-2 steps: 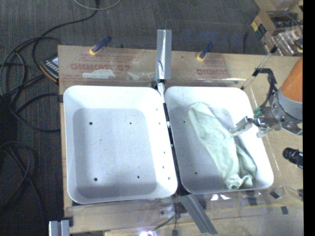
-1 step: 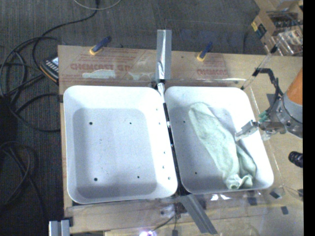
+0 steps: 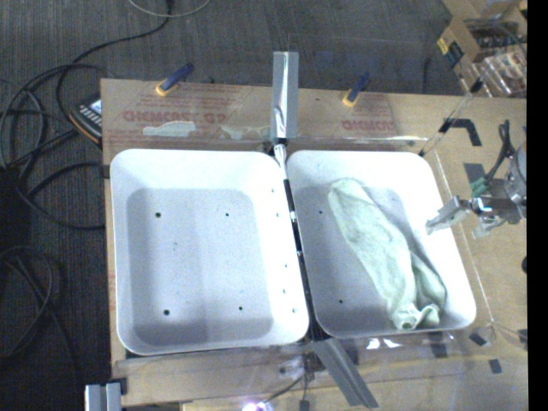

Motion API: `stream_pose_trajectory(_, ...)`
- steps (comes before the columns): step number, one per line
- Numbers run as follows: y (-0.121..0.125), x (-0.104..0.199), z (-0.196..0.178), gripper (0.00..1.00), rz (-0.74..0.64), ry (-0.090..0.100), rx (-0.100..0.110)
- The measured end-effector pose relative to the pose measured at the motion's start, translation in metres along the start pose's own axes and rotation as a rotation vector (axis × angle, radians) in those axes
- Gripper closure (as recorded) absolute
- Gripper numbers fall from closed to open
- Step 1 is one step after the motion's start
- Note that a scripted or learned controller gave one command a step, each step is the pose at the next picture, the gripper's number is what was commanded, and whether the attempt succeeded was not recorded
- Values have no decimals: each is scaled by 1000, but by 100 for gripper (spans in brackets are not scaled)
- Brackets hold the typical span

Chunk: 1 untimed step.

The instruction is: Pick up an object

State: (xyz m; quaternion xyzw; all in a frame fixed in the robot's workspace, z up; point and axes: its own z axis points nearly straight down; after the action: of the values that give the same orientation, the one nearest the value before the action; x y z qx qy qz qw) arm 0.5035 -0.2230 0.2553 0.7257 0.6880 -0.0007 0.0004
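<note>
My gripper (image 3: 451,214) sits at the right edge of the bench (image 3: 402,114), just over the right rim of the right bin (image 3: 377,156), roughly halfway along that rim. The grey metal end points left toward the bin interior; the rest of my wrist assembly lies further right, partly cut off by the frame. I cannot tell whether my fingers are spread or pressed together, as they are too small and blurred at this angle. Nothing is visible between them. The task object, a pale green cloth (image 3: 379,251), lies inside the right bin. It is bunched lengthwise and runs diagonally from the bin's upper middle down to its lower right corner, where one folded end rests against the bin wall. The cloth is near my gripper but apart from it. The left bin (image 3: 199,158) stands just beside the right bin, their inner rims touching along the centre line. A grey metal upright (image 3: 284,92) stands at the far edge of the bench, in line with the seam between the bins. Two blue-and-yellow clamps (image 3: 174,79) (image 3: 355,89) grip the far edge, one on each side of the upright. Black cables (image 3: 38,135) lie on the dark floor off the left edge of the bench.
</note>
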Motion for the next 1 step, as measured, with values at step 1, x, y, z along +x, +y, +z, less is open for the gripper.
stream_pose_trajectory(1, 30, 18, 41, 0, -145, 0, 1)
